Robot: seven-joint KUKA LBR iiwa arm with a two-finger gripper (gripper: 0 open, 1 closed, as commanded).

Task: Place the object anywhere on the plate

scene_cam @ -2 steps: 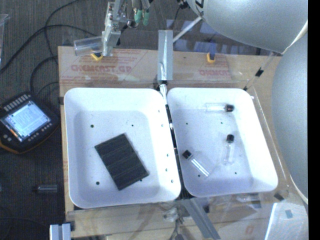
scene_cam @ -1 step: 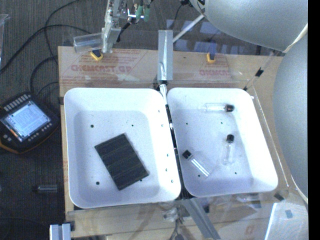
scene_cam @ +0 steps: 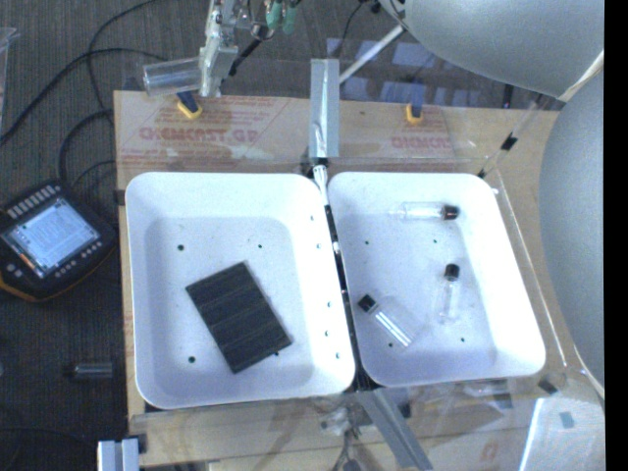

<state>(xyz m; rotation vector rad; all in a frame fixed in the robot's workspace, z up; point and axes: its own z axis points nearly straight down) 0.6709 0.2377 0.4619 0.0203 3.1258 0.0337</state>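
A KUKA arm's gripper (scene_cam: 218, 62) hangs beyond the far edge of the bench, above the top of the left bin (scene_cam: 157, 204), with a clear vial (scene_cam: 172, 75) clamped crosswise between its two fingers, which are closed down on the vial's right end. The vial lies roughly level, its free end pointing left over the dark floor. The dark ribbed plate (scene_cam: 238, 316) rests flat on the floor of the left bin, turned at a slant, well apart from the held vial and bare on top.

In the right bin (scene_cam: 510, 292) lie three more clear vials with black caps (all on their sides): one (scene_cam: 425, 211) near the far wall, one (scene_cam: 449, 290) toward the right side and one (scene_cam: 383, 316) near the bin's left wall. The arm's grey body (scene_cam: 510, 18) fills the upper right corner. A handheld control pendant (scene_cam: 49, 240) with a lit screen sits on the floor left of the bench, its cables trailing toward the top.
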